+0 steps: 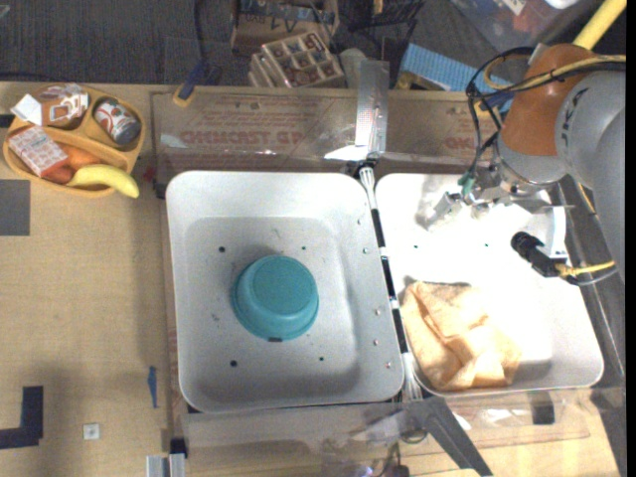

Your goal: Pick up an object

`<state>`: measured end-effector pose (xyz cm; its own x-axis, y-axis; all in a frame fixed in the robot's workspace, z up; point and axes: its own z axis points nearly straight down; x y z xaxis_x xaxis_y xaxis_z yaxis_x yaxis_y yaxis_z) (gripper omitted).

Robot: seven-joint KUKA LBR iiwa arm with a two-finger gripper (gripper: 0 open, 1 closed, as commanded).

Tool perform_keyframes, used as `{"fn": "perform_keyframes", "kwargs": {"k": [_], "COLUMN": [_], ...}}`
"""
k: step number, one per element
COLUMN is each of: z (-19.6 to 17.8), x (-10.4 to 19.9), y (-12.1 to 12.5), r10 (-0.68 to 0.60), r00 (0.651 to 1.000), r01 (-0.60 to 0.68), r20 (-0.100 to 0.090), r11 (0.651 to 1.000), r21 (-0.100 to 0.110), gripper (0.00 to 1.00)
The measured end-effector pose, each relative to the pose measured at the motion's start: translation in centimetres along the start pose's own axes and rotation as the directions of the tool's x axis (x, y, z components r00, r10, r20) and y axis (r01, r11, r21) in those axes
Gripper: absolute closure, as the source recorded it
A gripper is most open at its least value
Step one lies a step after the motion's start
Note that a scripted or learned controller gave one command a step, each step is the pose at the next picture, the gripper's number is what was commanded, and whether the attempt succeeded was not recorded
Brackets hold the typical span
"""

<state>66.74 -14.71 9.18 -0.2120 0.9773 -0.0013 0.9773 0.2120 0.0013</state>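
Observation:
A teal bowl [276, 297] lies upside down in the middle of the left bin [199, 217]. A crumpled tan cloth [457, 336] fills the near left corner of the right bin [571, 366]. My gripper [444, 205] hangs over the far part of the right bin, well apart from the cloth and with nothing visibly in it. Behind it the grey arm with its orange band [542, 102] reaches in from the upper right.
A black connector with a yellow cable [537, 251] hangs off the arm over the right bin's right side. A yellow tray with a banana and packets [70, 147] sits on the bench at far left. Cardboard [258, 132] lines the back.

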Motion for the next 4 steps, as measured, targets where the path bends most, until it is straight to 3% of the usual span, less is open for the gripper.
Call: {"fn": "perform_keyframes", "kwargs": {"k": [1,2,3,4], "z": [-1.9,0.5,0.4,0.4], "x": [0.0,1.7,2.6,1.5], "y": [-8.2,-1.5,-9.9,-7.2], "r10": [-0.050,-0.165,-0.220,0.021], "r00": [0.999,0.986,0.976,1.000], "r01": [0.050,0.165,0.220,-0.021], "r20": [-0.002,0.002,0.002,0.001], "r11": [0.999,0.986,0.976,1.000], "r21": [0.001,-0.003,-0.006,-0.005], "gripper": [0.00,0.00,0.00,0.00]}}
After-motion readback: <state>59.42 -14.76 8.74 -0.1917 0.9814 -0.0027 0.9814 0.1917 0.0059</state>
